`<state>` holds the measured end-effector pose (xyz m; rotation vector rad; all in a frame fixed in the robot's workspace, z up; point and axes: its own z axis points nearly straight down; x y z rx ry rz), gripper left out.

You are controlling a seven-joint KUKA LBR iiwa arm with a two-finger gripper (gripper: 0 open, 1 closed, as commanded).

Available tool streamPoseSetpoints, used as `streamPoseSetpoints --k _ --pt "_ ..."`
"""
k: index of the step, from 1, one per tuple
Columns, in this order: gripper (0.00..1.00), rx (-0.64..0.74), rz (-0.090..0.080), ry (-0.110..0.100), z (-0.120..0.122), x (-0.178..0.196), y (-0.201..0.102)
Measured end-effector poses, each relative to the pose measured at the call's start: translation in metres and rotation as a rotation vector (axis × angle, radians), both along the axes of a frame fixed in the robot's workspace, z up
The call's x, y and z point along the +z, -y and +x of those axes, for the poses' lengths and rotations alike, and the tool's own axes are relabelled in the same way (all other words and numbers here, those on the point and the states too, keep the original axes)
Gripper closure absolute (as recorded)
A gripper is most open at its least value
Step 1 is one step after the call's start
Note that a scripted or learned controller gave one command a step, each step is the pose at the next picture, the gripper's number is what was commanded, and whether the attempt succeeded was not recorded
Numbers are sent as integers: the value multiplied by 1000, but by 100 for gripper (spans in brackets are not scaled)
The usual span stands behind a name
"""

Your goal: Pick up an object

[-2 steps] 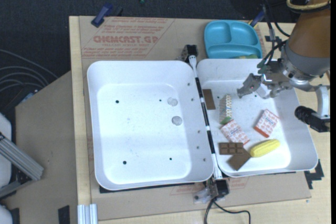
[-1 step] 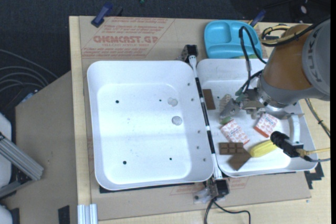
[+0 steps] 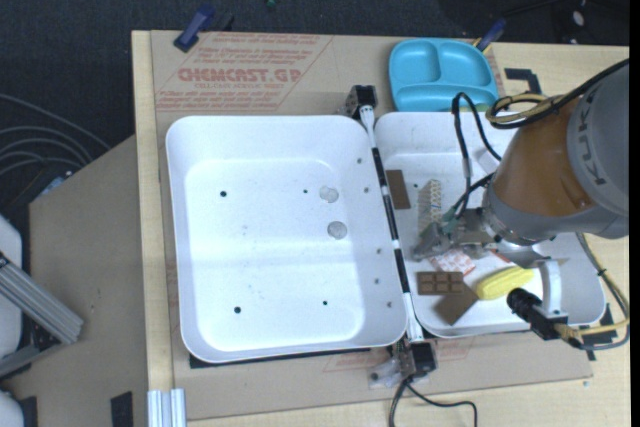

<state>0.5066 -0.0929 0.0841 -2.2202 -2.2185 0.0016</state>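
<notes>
While hand [image 3: 450, 237] sits low in right bin [image 3: 420, 130], grip state hidden under wrist, cannot tell. Nearest candidate: yellow object [image 3: 497, 282], just below-right of hand, long axis slanting up toward right. Brown chocolate-like bar [image 3: 443, 283] close beside it, lying level. Risk, my guess: crowding, hand catching two pieces or knocking yellow one aside.

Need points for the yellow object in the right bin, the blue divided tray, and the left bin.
yellow object [image 3: 497, 283], camera view, middle of its yellow body.
blue divided tray [image 3: 443, 75], camera view, floor of its large compartment.
left bin [image 3: 270, 235], camera view, bare white floor.
</notes>
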Motion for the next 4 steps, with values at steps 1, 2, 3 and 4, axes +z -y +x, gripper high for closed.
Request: streamPoseSetpoints --k 1,2,3,4 --pt "100 -1 0 2 0 10 0" --pt "100 1 -1 3 -12 190 -42" --pt "100 2 0 -1 -28 173 -97" --pt "100 2 -1 3 14 174 -128"
